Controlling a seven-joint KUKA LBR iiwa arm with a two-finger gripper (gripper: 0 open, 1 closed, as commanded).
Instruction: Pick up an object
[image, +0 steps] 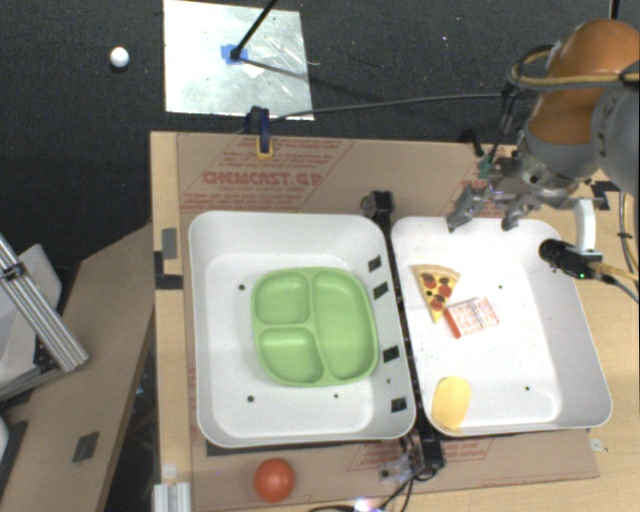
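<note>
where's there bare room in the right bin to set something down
The right bin is bare right of the pizza slice and red packet, toward its right wall, and along the front beside the yellow piece. The middle-left is crowded. The pincer hovers over the back edge.

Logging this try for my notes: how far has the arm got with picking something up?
Nothing looks picked yet. The pizza slice, red packet and yellow piece all lie in the right bin. The gripper hangs at that bin's far edge, fingers spread with nothing between them. Left: choosing an object, descending, closing and lifting.
</note>
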